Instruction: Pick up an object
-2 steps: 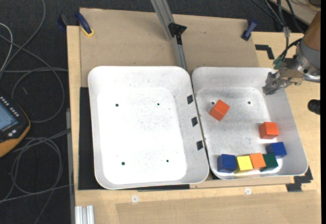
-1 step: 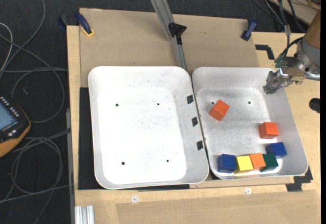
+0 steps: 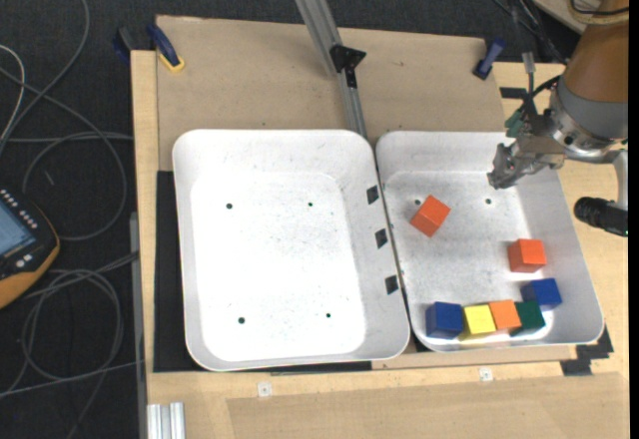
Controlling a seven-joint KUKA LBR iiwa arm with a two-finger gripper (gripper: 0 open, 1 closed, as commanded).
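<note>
Orange cube (image 3: 430,215) sits loose mid-frame in the right bin (image 3: 454,160), gripper (image 3: 502,173) poised up-right of it holding nothing, grip state unreadable from here, probably staged there for a descent onto that isolated block.

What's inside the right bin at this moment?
The right bin holds seven blocks: two orange ones lying apart, and blue, yellow, orange, green and blue clustered at the near edge. The gripper covers a patch of floor.
</note>
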